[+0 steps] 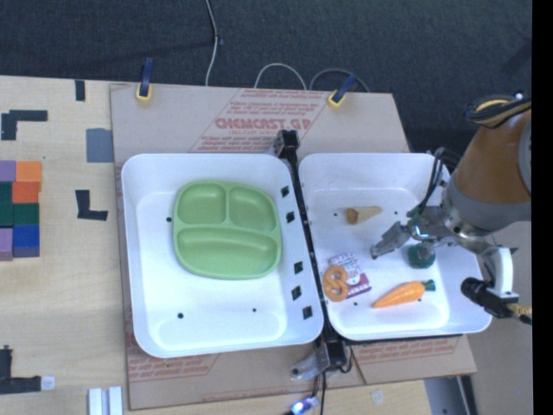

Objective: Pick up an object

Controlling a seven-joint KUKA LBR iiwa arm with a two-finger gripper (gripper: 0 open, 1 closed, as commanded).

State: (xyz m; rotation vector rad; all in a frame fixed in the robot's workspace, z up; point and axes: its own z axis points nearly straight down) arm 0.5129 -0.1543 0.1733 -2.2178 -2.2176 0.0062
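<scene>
The right bin (380, 173) holds several small objects. A tan cone-shaped piece (363, 215) lies near the middle, with an orange pretzel (334, 283) and a purple-and-white packet (349, 272) at the front left. An orange toy carrot (403, 295) rests near the front, and a small teal object (421, 253) lies on the right. My gripper (399, 244) hangs low over the right side of this bin, right beside the teal object and just above the carrot. Part of the teal object is hidden by the gripper body.
A green divided plate (227, 230) lies in the left bin (147, 258). A black divider (298, 232) runs between the bins. Coloured blocks (19, 207) sit at the bench's far left. The arm (488, 175) covers the right bin's right rim.
</scene>
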